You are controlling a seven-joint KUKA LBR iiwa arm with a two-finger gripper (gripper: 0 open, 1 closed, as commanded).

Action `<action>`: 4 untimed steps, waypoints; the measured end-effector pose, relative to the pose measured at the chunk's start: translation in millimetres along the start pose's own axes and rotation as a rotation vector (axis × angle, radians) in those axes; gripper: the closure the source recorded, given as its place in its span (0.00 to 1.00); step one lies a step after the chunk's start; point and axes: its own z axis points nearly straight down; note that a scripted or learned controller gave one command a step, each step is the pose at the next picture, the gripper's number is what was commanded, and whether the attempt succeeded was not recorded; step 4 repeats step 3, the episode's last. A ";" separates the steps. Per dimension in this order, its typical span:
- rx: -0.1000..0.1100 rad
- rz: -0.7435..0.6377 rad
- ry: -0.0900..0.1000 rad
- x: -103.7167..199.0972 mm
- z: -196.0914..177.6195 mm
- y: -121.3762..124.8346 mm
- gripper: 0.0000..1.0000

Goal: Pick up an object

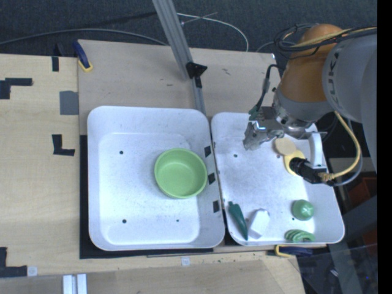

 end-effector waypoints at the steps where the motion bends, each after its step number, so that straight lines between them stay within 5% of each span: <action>1: 0.000 0.000 0.000 45.0 5.6 -17.6 1.00; 3: -0.001 -0.003 0.001 159.3 -17.5 -55.7 1.00; 4: -0.001 -0.003 0.001 159.3 -17.5 -55.7 1.00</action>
